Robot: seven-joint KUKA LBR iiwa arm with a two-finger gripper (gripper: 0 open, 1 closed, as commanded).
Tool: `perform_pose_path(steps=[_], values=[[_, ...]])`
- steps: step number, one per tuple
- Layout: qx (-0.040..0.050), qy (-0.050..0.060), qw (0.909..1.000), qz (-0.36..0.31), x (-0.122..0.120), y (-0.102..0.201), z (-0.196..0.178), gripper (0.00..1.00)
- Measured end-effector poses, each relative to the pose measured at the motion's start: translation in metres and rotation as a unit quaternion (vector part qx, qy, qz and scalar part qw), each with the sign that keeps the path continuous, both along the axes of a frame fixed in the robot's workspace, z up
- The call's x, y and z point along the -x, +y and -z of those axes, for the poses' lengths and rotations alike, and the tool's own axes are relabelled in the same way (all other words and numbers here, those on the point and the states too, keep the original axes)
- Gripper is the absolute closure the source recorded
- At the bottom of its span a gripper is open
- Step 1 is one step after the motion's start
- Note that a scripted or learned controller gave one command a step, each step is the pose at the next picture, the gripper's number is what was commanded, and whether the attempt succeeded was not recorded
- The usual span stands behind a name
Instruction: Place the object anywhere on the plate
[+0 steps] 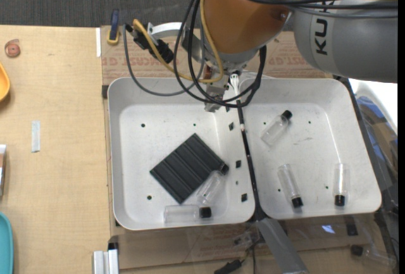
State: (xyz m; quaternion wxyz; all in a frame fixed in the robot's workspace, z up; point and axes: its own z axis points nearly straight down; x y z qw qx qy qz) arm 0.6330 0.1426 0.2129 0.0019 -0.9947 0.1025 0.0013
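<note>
Dark ribbed plate [188, 167] in left bin [126, 140], two clear vials [211, 185] touching its lower edge, three more in right bin [316, 108], end effector [218, 99] above the divide, probably empty, grip unclear.

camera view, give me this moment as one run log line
arm: above bins' far edge | plate: left bin, dark | vials: two by plate, three in right bin
</note>
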Motion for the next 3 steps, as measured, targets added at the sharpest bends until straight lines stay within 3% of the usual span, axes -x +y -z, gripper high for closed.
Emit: perform_pose_path(steps=[1,2,3], values=[[-0.0003,0.0,1.0,0.002,-0.005,0.012,-0.143,1.0],[-0.0004,0.0,1.0,0.001,-0.027,0.048,-0.228,1.0],[0.0002,0.0,1.0,-0.001,-0.027,-0.042,-0.228,1.0]])
